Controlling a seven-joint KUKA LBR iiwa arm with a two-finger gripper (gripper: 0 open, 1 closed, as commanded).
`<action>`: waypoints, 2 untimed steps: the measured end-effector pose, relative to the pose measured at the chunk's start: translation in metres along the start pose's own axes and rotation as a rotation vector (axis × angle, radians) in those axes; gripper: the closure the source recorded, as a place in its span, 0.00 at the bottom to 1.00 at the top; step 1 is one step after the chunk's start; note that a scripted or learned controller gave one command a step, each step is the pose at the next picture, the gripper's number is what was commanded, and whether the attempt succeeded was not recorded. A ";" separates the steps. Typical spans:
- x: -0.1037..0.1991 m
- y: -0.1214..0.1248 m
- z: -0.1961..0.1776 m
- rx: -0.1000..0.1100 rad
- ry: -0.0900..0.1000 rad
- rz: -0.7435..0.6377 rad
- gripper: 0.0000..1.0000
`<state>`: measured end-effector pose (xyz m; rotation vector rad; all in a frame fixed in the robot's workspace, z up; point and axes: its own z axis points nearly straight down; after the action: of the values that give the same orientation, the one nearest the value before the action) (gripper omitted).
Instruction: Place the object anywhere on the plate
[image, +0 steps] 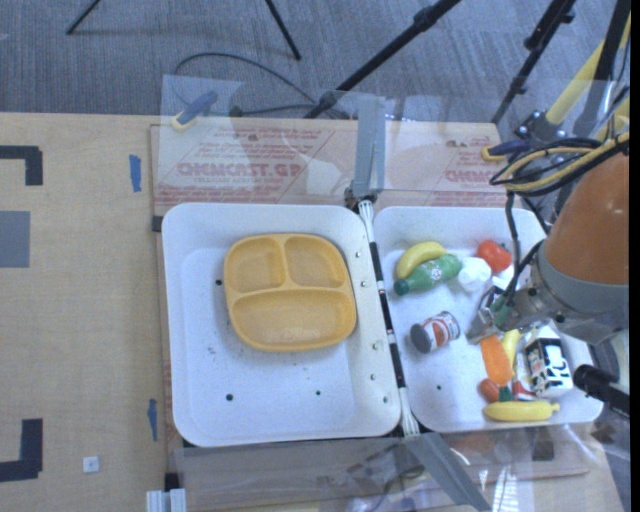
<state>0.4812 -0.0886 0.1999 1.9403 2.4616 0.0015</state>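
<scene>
On the desk (80, 300), the left bin (190, 400) carries the yellow plate (290, 292), bare, at nine o'clock from my arm (595, 250). My fingers (497, 322) hover in the right bin (440, 390) over an orange carrot (495, 358); their spread I cannot tell. Picking seems underway; next comes a firm grasp, then carrying plateward.

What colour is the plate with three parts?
The plate is yellow-orange, seen in the camera view.

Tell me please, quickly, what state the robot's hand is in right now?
Hand: cannot be told; it sits low in the right bin beside the orange carrot, with nothing seen in its grasp.
</scene>
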 end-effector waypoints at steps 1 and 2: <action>0.047 0.078 -0.007 0.005 0.005 0.012 1.00; 0.057 0.055 0.010 0.006 0.008 -0.348 1.00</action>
<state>0.5213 -0.0208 0.1899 1.4892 2.7693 -0.0007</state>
